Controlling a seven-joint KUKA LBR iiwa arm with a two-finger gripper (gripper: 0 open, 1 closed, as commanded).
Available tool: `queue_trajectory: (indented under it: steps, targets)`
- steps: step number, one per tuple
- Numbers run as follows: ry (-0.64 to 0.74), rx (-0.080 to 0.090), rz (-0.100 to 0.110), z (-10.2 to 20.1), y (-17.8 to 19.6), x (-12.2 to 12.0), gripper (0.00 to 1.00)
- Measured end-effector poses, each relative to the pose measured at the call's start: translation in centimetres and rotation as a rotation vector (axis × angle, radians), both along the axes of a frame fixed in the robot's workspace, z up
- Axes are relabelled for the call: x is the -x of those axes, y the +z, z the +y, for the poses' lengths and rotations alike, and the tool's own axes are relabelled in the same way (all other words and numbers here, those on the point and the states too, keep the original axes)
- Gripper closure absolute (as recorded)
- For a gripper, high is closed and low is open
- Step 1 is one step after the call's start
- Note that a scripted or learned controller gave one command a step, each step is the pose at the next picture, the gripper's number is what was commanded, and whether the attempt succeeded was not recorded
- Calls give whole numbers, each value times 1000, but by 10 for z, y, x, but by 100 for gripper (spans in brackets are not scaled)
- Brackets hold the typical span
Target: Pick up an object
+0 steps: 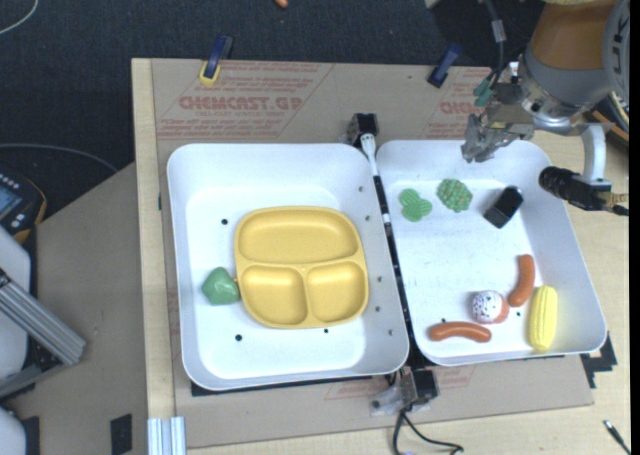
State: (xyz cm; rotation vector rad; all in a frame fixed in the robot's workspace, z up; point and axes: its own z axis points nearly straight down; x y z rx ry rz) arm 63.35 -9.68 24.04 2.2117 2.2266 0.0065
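Several toy foods [453, 194], seemingly plastic

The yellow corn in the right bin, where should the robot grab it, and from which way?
Probably across the middle of the corn, with the hand coming straight down. It lies flat and long, running up and down the picture, so its narrow sides give the best pinch. The bin's wall sits close on one side and the orange sausage is near the other, so space is tight.

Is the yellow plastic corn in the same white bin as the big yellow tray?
No, the yellow plastic corn cob lies in the right white bin, while the yellow divided tray sits in the left white bin.
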Motion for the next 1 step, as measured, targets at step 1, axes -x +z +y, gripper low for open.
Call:
queue_trajectory:
  steps: [1]
  targets:
    - [-1, -1, 8, 53, -15, -8, 100]
